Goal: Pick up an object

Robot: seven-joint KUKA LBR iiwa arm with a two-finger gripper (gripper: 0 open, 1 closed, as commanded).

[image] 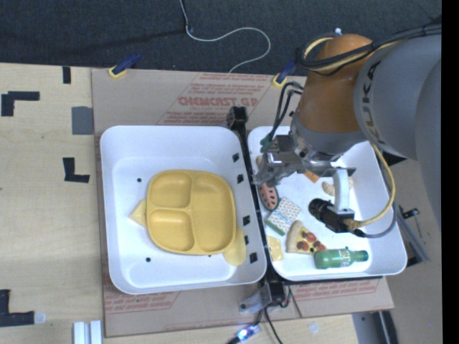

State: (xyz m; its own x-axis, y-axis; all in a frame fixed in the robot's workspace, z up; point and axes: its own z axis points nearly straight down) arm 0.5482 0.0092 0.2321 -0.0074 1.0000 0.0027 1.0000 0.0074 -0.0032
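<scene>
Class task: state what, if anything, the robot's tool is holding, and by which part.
It cannot be told. The tool sits low in the right bin above a pink object, but no grip is visible.

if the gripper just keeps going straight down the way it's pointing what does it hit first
Most likely the small pink toy lying on the floor of the right bin, just under the gripper. Depth is hard to judge from this slanted view, so it could instead land on bare bin floor beside it.

We see two bins side by side on the counter [43, 213]: the left bin [122, 153] holds a divided tray [192, 211]. In the right bin [384, 185], a bottle [341, 257] lies at the near edge, a pizza slice [304, 240] just left of it, and a small packet [283, 214] behind that slice. The arm [344, 99] reaches in from the right over the right bin's far part, with the gripper [271, 165] near the wall between the bins.
</scene>
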